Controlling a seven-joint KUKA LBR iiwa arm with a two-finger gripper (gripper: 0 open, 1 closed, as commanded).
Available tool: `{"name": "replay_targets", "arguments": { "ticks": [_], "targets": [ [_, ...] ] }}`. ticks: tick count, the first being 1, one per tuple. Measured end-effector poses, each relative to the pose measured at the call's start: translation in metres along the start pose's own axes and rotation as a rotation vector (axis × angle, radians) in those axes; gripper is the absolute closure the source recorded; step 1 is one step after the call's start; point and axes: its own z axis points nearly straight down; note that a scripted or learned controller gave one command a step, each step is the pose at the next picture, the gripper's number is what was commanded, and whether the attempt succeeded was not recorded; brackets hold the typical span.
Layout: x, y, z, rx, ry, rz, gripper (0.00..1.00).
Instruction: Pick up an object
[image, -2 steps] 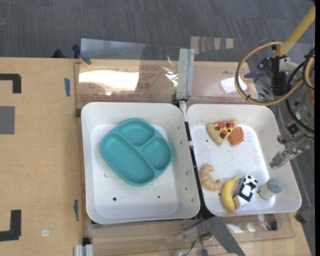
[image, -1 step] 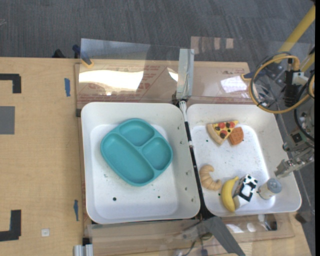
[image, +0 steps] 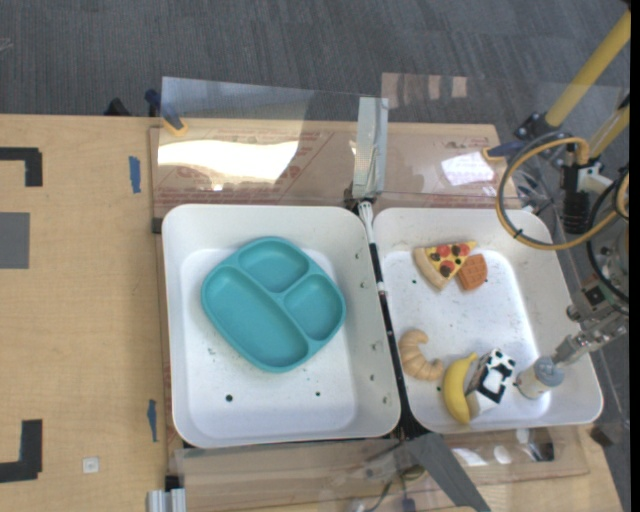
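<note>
i see gripper (image: 535, 380) low at near right corner of right bin (image: 560, 300); can't tell its state. just left of it: black-and-white block (image: 493, 375) touching banana (image: 458, 388), croissant (image: 420, 357) beside them. further back, pizza slice (image: 445, 262) next to orange piece (image: 472, 271). left bin (image: 190, 400) holds teal divided plate (image: 273, 302).
</note>
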Motion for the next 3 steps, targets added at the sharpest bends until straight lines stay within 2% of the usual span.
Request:
{"name": "replay_targets", "arguments": {
  "ticks": [1,2,3],
  "targets": [
    [0.013,0.003,0.038,-0.001,0.0,-0.288,1.0],
    [-0.002,0.0,0.059,-0.001,0.0,-0.522,1.0],
    [-0.013,-0.02,0.061,0.001,0.001,-0.781,1.0]
  ]
}}
